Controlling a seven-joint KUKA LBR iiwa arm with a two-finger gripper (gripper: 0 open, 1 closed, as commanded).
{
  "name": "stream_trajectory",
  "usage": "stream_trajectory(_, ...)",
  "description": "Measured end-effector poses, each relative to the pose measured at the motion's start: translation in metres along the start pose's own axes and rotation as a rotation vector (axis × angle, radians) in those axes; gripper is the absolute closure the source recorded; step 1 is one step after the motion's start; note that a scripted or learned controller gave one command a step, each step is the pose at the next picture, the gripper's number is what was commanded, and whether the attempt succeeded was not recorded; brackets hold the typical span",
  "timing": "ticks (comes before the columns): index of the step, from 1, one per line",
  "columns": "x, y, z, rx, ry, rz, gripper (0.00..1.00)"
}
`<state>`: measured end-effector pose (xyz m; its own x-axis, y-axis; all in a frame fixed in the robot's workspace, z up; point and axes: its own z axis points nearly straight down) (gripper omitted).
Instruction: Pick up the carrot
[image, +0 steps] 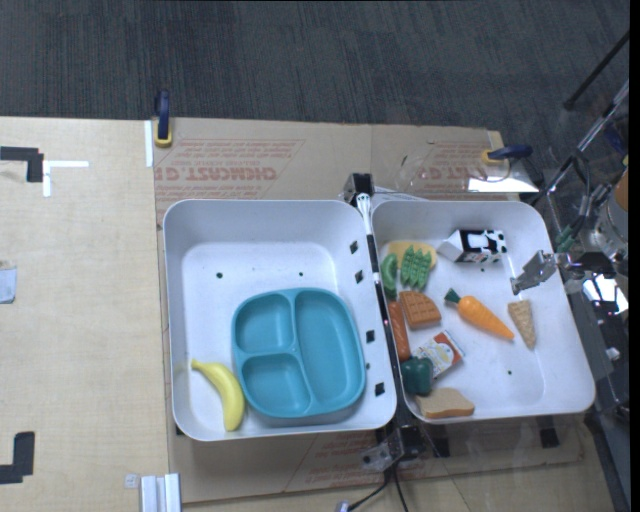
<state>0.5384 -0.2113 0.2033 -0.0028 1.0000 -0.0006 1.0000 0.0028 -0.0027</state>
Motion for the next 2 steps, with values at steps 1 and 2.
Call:
stream_trajectory(1,0.0236,0.0252,0.1013,-0.003,0.0,-0.203,0.0)
stream_trajectory(2,0.023,0.0256,0.0923,-0.004,-0.001,-0.201,1.0)
